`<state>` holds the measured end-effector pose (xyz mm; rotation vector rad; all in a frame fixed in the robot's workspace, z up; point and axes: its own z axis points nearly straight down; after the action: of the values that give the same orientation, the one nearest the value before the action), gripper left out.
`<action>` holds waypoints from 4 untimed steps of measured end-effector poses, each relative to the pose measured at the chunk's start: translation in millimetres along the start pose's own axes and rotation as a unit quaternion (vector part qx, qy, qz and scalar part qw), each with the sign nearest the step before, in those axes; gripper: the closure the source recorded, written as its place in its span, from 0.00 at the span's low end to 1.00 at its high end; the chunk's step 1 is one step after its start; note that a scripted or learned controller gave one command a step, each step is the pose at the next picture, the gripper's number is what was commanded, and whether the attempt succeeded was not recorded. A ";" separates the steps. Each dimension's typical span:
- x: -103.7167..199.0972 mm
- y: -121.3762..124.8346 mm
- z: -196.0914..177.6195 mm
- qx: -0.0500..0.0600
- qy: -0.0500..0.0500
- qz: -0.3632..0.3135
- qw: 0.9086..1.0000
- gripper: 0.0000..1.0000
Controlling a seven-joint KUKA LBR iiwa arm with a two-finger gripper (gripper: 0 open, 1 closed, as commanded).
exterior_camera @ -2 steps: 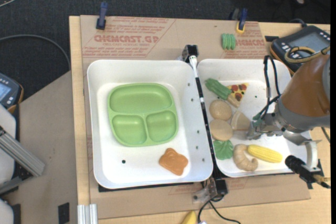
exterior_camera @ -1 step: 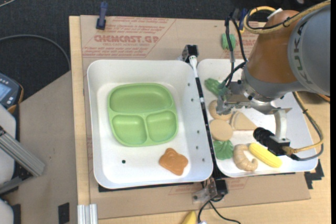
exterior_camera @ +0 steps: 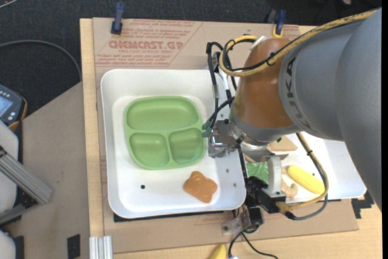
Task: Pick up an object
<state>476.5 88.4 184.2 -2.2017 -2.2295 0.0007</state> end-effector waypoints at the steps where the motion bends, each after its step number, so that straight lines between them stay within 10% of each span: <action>1: 48.2 3.9 -169.6 -0.012 0.001 0.002 1.000 1.00; 4: 45.7 3.3 -190.6 -0.005 -0.003 0.004 1.000 1.00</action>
<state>480.4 133.1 375.0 -2.2200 -2.2282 -0.0031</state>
